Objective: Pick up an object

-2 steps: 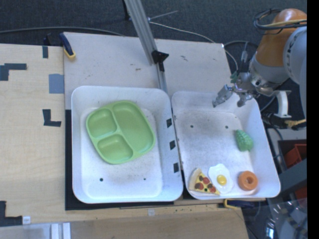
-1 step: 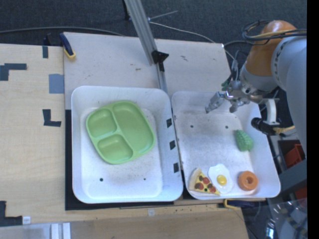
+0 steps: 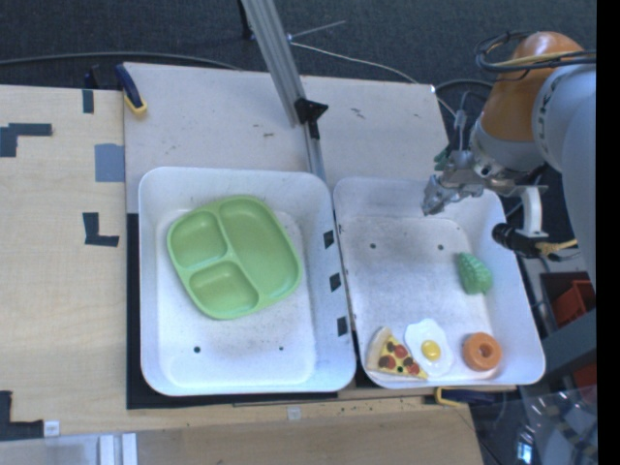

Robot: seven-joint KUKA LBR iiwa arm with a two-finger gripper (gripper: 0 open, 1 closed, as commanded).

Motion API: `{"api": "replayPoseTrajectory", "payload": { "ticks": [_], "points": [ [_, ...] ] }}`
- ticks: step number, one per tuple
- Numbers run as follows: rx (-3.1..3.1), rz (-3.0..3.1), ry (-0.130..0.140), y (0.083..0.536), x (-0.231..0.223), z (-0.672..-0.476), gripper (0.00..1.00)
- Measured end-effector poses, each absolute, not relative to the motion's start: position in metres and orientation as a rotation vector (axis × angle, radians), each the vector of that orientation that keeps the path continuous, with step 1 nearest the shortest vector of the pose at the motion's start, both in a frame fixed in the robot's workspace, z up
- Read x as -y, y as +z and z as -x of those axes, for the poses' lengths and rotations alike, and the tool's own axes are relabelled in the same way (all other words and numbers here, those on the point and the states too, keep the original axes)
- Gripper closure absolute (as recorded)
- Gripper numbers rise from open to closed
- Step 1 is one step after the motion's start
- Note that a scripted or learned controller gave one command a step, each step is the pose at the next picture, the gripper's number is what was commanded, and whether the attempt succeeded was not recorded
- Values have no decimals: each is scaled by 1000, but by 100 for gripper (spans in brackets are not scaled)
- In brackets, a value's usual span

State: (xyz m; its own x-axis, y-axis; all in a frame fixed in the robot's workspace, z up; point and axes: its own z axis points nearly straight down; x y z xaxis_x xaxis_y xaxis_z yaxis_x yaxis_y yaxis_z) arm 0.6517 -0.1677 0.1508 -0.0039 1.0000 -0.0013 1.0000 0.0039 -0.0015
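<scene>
In the right bin (image 3: 387, 260) lie a green leafy piece (image 3: 475, 273) near the right wall, a pizza slice (image 3: 395, 354), a fried egg (image 3: 428, 343) and an orange ring (image 3: 481, 351) along the front edge. My gripper (image 3: 436, 199) hangs over the bin's back right corner, above and to the left of the green piece, apart from all the objects. Nothing shows between its fingers.
The left bin (image 3: 165, 356) holds a green divided plate (image 3: 232, 255). A metal pole (image 3: 281, 66) slants down to the gap between the bins. A yellow-and-blue clamp (image 3: 131, 89) sits at the bench's back left.
</scene>
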Motion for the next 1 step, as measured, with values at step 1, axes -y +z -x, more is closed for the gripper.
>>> {"api": "replayPoseTrajectory", "payload": {
  "ticks": [1],
  "points": [
    [2224, 2222, -3, 198, 167, -644, 100]
  ]
}}
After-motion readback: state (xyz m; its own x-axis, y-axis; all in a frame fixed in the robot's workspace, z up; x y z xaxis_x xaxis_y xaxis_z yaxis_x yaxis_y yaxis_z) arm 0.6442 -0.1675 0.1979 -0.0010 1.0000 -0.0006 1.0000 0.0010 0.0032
